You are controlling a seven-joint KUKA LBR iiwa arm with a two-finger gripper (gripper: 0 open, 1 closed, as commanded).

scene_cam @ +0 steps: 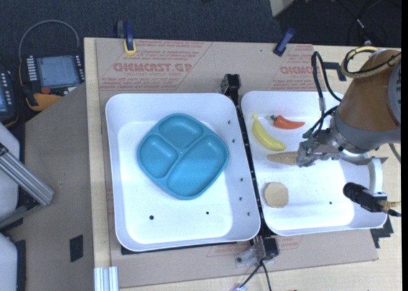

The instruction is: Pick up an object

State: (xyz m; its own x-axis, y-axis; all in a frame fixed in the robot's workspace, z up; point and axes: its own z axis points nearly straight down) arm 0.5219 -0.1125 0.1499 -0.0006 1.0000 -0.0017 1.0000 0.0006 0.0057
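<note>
Cone: we see a tan cone-shaped piece (280,158) lying on its side in the right bin (319,216), its wide end tucked right under the end effector (308,155); we judge it the likeliest target.
End effector: low over the cone's right end, in the middle of the right bin; we cannot tell how it is set or whether it grips anything, since the wrist hides the tips.
Neighbours: yellow banana (266,134) just beyond the cone, red pepper (287,122) further back, round tan cookie (276,194) nearer to us; all lie apart, which leaves room for a clean approach.
Arm: grey with an orange band (373,92), leaning in from the right, so it shades that side of the bin.
Left bin: white left bin (121,156) carrying a blue divided plate (183,155), well apart from the action.
Table: brown board (95,124) under both bins.
</note>
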